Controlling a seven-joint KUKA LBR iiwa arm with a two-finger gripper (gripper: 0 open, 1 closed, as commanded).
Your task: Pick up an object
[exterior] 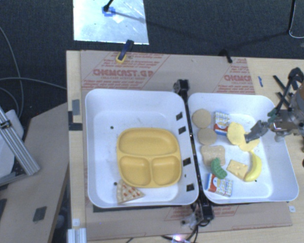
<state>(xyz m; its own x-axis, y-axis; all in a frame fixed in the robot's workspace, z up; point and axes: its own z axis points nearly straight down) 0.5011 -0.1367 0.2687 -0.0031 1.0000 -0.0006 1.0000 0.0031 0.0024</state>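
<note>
Gripper [254, 132]: poised over the right bin [283, 186], just above the yellow round piece [236, 133]; finger spacing cannot be told, nothing seen held.
Right bin contents: banana [253, 167] and cheese wedge [237, 168] nearer; green piece [218, 168], two small cartons [222, 121] [219, 185], tan rounds [201, 118] to the left.
Left bin [99, 135]: yellow divided tray [149, 156], waffle slice [126, 192].
Step, judged: approach, grasp not yet made. Next move calls for lowering onto the yellow round piece and closing.

The pale wooden counter [50, 135] carries a brown cardboard sheet with red lettering [142, 70]. On that sheet sit two shallow white plastic bins side by side, the left bin [99, 135] touching the right bin [278, 171].
</note>
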